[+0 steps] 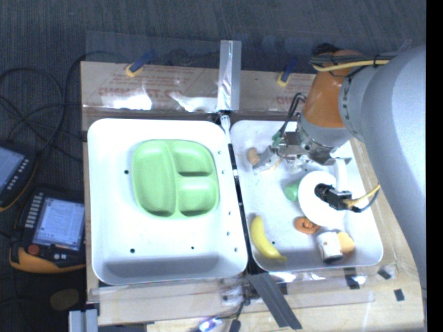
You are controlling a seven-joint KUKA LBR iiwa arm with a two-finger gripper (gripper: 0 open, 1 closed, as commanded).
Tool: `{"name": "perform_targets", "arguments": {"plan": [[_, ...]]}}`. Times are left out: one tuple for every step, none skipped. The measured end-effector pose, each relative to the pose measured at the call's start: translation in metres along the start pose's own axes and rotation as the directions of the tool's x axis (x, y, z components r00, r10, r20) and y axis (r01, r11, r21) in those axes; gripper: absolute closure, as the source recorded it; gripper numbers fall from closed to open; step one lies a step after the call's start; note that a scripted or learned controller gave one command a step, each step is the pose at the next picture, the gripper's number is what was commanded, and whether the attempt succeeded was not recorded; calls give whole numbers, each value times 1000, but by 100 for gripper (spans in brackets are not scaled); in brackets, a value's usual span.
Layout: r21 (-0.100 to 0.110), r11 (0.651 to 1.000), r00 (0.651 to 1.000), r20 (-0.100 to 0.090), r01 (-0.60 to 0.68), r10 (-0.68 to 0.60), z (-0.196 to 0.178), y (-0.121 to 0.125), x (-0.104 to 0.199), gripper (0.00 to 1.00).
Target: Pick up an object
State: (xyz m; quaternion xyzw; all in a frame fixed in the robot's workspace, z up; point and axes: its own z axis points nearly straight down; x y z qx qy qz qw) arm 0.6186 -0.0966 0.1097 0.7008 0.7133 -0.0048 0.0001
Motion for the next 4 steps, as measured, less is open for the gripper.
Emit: {"name": "perform_targets", "arguments": {"plan": [[-9,973,973,-2,231,-231,-19,-10,-7,0],[-13,977,977,-2,212,-212,21,52,-18,0],[-12,977,977,3,214,-214,10,52,-18,100],[-4,996,996,-4,-89,89,-90,50,37,100]]}}
